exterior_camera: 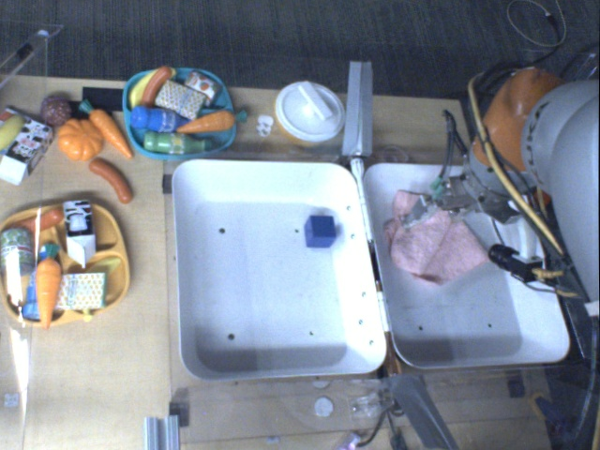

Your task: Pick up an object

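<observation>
Two white bins, one blue cube [321,231] in left bin [202,279], one pink cloth [433,247] in right bin [469,340], gripper [424,204] over the cloth's upper edge, finger spread and grasp impossible to tell

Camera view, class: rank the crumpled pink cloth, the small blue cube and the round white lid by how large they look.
1. Crumpled pink cloth
2. Round white lid
3. Small blue cube

One camera sits fixed above the bench [244,401] and looks down at a slant, taking in both white bins: the left bin [187,251] and the right bin [469,336]. The far bench edge lies toward the top, with dark floor [281,17] beyond. The arm [562,139] enters from the right.
</observation>
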You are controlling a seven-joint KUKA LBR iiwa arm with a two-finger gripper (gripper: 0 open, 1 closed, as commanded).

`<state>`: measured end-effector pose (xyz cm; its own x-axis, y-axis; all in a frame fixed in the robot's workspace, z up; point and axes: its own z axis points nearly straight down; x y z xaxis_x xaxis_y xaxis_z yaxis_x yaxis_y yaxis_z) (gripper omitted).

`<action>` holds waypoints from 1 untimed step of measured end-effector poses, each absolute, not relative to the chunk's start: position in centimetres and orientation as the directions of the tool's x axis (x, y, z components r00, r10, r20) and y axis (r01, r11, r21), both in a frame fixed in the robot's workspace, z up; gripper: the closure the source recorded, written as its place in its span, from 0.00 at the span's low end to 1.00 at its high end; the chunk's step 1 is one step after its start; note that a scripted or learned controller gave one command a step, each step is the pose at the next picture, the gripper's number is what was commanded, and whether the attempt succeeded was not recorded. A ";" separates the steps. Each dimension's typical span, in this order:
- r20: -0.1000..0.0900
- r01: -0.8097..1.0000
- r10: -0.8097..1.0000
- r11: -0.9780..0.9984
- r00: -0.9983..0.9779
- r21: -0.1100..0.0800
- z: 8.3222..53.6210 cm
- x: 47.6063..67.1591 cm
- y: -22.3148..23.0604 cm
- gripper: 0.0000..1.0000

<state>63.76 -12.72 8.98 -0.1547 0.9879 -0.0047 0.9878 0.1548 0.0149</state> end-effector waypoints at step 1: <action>-0.001 0.963 0.963 0.269 -0.269 0.000 18.3 61.7 -15.7 0.00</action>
